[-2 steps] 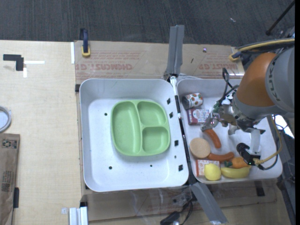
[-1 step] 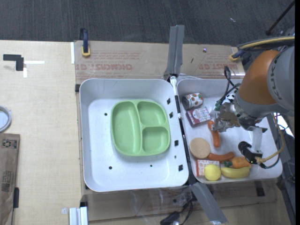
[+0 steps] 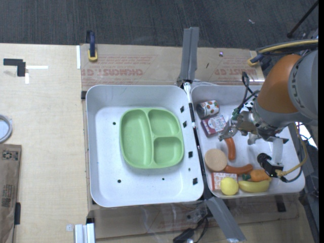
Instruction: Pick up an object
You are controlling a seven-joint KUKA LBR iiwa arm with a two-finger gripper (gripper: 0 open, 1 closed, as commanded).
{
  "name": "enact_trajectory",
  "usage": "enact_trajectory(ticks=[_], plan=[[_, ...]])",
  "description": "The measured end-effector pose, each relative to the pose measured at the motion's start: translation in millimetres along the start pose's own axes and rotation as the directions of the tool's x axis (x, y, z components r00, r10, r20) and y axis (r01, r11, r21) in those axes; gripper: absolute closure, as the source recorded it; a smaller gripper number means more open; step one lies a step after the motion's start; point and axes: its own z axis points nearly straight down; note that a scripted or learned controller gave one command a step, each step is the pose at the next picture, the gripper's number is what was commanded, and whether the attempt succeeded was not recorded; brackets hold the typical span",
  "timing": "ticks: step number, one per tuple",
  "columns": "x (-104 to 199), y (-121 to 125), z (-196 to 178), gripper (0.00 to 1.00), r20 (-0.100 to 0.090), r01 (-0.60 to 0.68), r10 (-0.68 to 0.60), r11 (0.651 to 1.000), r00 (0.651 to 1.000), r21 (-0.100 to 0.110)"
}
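The arm (image 3: 286,87) is reaching in from the right over the right bin (image 3: 296,186). Its gripper (image 3: 230,132) is hanging just above the upper end of a red sausage (image 3: 231,148), which is lying near the bin's middle; whether the gripper is open or closed, I cannot tell.

Around the sausage, 1 tan round bun (image 3: 216,159) is sitting just left of it, and a red packet (image 3: 213,125) and a small can (image 3: 208,107) are lying above. A carrot (image 3: 238,169), a lemon (image 3: 229,186), a banana (image 3: 254,186) and an orange (image 3: 259,175) are crowding the bin's near edge.

The left bin (image 3: 101,186) is holding a green tray (image 3: 151,137) with 3 compartments.
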Motion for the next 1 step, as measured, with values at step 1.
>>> enact_trajectory(ticks=[1], plan=[[-4.9, -2.2, 15.6, 0.0, -0.001, 0.02, -0.02, 1.0, 1.0, -0.001]])
